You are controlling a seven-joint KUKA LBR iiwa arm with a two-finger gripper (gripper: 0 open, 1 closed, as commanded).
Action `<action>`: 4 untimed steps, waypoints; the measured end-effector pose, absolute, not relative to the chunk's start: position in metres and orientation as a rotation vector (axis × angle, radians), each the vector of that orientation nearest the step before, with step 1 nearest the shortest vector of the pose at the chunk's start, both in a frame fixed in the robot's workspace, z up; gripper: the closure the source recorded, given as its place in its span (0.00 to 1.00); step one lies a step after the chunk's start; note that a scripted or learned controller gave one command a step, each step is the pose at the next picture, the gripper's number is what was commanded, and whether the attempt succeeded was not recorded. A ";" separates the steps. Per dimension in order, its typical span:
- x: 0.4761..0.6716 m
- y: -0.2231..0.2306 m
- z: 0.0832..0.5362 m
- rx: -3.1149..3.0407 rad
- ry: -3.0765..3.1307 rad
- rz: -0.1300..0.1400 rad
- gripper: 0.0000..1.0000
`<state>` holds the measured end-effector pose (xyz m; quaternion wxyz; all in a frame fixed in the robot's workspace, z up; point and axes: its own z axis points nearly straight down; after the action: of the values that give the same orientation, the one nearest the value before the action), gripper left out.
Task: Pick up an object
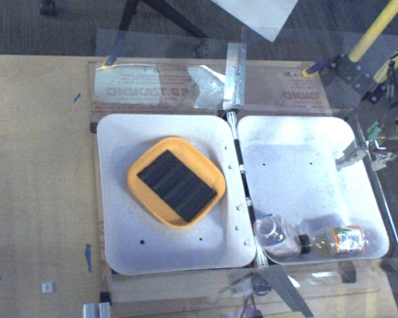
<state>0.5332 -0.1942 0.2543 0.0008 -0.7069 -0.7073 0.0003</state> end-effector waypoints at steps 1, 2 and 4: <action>0.479 -0.165 0.142 -2.359 -2.073 0.001 0.00; 0.479 -0.100 0.139 -2.234 -2.202 0.003 0.00; 0.481 -0.131 0.089 -2.646 -1.698 -0.005 0.00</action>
<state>0.4808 -0.1307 0.0893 -0.0014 -0.8416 -0.5401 -0.0017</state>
